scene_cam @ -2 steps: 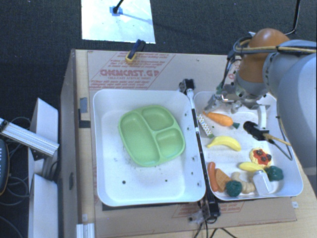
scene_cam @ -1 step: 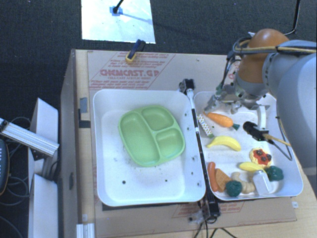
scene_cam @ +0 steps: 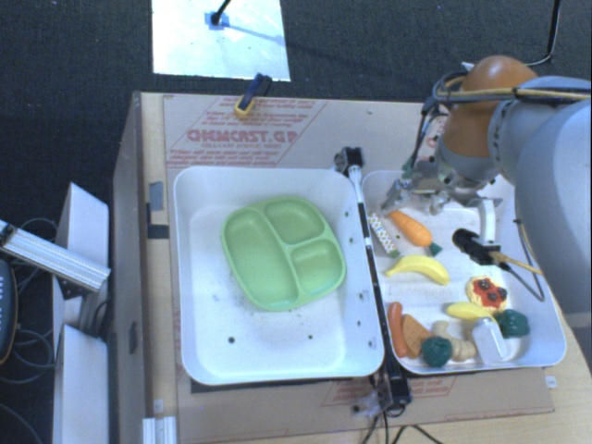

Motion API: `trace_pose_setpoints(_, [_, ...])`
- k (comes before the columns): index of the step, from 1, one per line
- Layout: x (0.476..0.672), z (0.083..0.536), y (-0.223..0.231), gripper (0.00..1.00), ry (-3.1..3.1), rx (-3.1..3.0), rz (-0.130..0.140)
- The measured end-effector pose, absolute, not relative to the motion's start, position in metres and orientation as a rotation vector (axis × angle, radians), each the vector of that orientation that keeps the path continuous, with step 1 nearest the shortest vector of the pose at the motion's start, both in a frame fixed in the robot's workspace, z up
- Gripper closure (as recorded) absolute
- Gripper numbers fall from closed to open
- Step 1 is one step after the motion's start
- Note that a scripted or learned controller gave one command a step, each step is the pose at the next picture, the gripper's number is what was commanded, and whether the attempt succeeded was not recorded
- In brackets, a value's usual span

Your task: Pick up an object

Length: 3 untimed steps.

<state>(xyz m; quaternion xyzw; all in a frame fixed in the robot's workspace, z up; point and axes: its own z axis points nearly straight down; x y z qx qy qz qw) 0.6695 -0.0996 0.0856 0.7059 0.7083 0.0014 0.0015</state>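
The right bin [scene_cam: 548, 339] holds several toy foods. An orange carrot [scene_cam: 412, 228] lies near its far left, with a yellow banana [scene_cam: 418, 268] just in front of it and a white speckled block [scene_cam: 382, 234] by the bin's left wall. My gripper [scene_cam: 413, 191] hangs over the far end of the bin, just behind the carrot's tip, with nothing visibly in it. Nearer the front lie a round red and yellow piece [scene_cam: 487, 292], a dark green broccoli [scene_cam: 511, 322], a second green piece [scene_cam: 437, 350] and a red sausage [scene_cam: 396, 323].
The left bin [scene_cam: 199, 276] carries a light green divided plate [scene_cam: 282, 252]. A yellow and black tool [scene_cam: 250, 96] rests on the cardboard behind the bins. The grey arm [scene_cam: 546, 165] fills the space over the right bin's far right corner.
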Motion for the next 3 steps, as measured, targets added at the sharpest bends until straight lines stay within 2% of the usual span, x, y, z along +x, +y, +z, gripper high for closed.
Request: trace_pose_setpoints(3, [0.669,0.085,-0.084,0.0,2.224,2.216,0.002])
